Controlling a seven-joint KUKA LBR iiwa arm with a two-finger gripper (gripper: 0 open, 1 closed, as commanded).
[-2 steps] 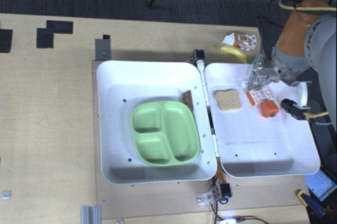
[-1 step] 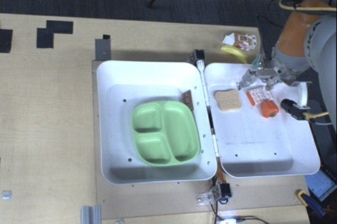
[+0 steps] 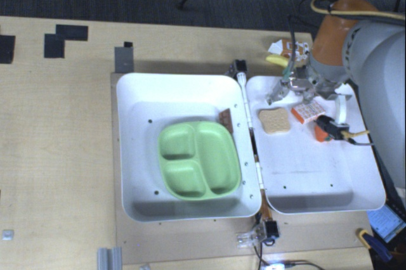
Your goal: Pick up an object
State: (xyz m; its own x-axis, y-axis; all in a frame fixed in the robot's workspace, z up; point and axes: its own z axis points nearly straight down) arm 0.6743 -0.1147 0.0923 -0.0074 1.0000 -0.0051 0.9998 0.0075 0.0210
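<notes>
My gripper (image 3: 290, 92) hangs over the back of the right bin (image 3: 317, 186), open, with nothing between its fingers. Just in front of it lie a tan, sponge-like square (image 3: 275, 121) and a red and white packet (image 3: 307, 111). A small orange-red thing (image 3: 321, 133) sits a little further right. The grey arm with its orange band (image 3: 330, 34) reaches in from the upper right. In the left bin (image 3: 136, 135) rests a green divided plate (image 3: 198, 159), with a small brown thing (image 3: 224, 116) at its back right corner.
A yellow thing (image 3: 276, 61) and a crinkled wrapper (image 3: 283, 47) lie on the bench behind the right bin. The ridge between the bins (image 3: 250, 135) runs close to the tan square. Black markers (image 3: 63, 39) sit at the far left.
</notes>
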